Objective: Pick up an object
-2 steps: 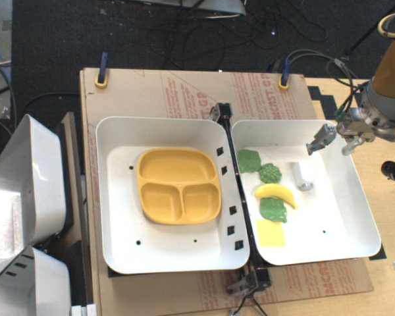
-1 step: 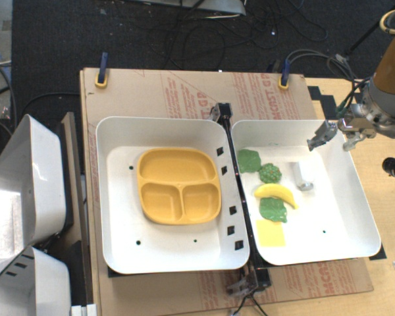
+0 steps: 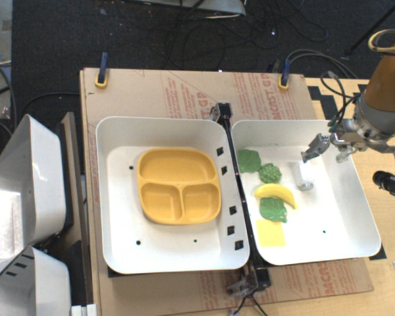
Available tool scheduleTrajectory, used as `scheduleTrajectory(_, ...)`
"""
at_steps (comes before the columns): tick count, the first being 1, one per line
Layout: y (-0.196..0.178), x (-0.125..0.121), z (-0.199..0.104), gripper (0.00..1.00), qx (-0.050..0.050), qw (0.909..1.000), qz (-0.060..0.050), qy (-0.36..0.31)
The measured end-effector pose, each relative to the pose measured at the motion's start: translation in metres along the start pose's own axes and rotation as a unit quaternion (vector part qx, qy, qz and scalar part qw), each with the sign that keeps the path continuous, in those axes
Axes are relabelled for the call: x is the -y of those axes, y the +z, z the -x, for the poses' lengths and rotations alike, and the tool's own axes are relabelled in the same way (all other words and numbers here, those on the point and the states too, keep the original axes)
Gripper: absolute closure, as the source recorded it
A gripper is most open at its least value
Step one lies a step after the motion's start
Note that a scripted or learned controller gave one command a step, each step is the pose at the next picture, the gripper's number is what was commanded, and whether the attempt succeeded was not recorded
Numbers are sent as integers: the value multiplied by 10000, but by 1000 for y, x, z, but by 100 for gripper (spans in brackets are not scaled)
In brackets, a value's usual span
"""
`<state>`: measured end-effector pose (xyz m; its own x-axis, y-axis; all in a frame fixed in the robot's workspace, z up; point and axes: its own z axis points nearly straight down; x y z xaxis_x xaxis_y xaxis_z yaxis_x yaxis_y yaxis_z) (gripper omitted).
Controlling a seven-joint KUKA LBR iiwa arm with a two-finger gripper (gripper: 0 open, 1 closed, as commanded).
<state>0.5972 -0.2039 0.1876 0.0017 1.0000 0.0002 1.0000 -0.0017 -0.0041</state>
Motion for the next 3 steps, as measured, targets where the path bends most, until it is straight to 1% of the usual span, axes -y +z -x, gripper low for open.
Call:
scheduleTrajectory(1,64,-3,-3,0,-6,10000,-7,-5)
scheduleTrajectory(2,97,-3,-4,0,0,10000,6,-6)
scheduleTrajectory(3,85,-4,-4,100,8,10000,30,-9)
